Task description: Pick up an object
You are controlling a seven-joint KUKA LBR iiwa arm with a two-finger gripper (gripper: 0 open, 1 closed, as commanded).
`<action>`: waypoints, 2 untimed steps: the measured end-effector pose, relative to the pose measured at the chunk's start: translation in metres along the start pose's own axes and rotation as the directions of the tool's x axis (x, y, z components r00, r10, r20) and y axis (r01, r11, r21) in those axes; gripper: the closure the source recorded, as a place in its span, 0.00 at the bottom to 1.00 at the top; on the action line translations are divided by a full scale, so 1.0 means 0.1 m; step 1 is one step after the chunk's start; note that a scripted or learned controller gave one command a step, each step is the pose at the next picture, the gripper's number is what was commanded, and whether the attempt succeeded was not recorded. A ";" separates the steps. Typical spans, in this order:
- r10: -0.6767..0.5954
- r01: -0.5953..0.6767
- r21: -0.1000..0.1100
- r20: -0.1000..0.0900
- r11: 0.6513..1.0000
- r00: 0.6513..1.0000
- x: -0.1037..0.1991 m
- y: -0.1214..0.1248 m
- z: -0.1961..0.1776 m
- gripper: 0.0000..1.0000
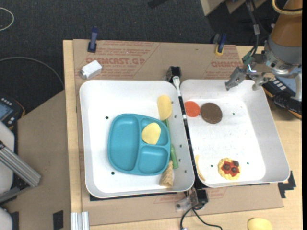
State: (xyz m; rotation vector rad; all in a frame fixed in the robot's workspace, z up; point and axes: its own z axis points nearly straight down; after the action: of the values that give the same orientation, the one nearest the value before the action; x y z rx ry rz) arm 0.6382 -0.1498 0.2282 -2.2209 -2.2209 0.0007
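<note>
The gripper [247,76] hangs over the far edge of the right bin [268,128], near its far right corner. Its two fingers [233,80] are spread apart and there is nothing between them.

In the right bin, near the far left side, lie an orange-red round slice [192,109] and a brown round cookie [211,113], just beside each other. Both are flat discs, so they have no long axis to tell. Near the front of the same bin lies a small toy pizza [230,168], also round, with dark red pieces on top. A thin pale wedge [198,167] lies along the left wall of this bin, its long axis running roughly from front to back.

In the left bin [93,128] sits a teal divided plate [129,145]. A yellow rounded piece [151,133] rests in its far right compartment. A pale yellow elongated piece [164,107] lies beyond the plate, its long axis from front to back. A green stick [172,153] lies along the right edge of the plate, also pointing front to back, and a tan crumbly piece [167,176] is at its near end.
</note>
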 end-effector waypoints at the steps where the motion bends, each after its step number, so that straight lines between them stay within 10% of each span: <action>1: -0.001 0.001 -0.004 0.001 1.000 1.000 0.00 0.01 -0.11 1.00; 2: -0.004 0.004 -0.016 0.003 1.000 1.000 0.30 0.29 -1.42 1.00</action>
State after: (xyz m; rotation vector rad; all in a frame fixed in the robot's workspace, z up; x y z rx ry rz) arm 0.6673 -0.1196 0.3699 -2.2256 -2.2354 -0.0135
